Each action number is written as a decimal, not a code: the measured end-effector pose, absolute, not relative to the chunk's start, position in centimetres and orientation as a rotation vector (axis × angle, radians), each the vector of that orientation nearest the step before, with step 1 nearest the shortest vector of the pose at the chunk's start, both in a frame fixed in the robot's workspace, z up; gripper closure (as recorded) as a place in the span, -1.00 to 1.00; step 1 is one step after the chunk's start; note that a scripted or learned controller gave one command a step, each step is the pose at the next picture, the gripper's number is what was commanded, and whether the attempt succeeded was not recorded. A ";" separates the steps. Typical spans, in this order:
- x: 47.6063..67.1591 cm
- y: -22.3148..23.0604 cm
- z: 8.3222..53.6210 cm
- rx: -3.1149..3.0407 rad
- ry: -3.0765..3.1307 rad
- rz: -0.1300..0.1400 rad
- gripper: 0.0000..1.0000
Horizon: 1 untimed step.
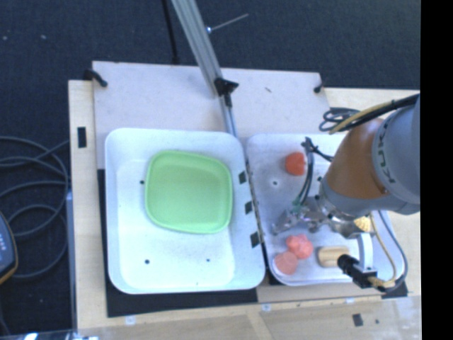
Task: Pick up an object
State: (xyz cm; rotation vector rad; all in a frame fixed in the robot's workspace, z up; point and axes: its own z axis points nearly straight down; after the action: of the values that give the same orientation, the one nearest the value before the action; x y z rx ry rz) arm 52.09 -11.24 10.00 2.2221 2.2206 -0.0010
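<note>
— Where was the gripper [296, 222] seen?

— Low in the right bin [263, 163], just above a pink lump [300, 246]. Whether the fingers were spread or pressed together could not be told.

— And the other things?

— An orange ball [295, 163] was seen further up, a tan block [330, 256] beside the lump. A green plate [189, 191] was seen in the left bin [124, 190].

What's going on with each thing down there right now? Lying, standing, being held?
Square light green plastic plate: lying flat in the left white bin, right way up.
Round orange ball: resting loose near the far end of the right white bin.
Pink lumpy toy: lying on the bin floor, untouched.
Flat pink round piece: lying beside the lumpy toy.
Tan cork-like cylinder: lying on its side.
Grey and orange robot arm: reaching over the right bin.
</note>
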 end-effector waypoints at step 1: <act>52.2 -11.3 11.2 2.221 2.218 0.004 1.00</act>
State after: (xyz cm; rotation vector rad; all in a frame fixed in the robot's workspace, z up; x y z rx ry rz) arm 52.21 -11.26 11.21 2.2215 2.2176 0.0045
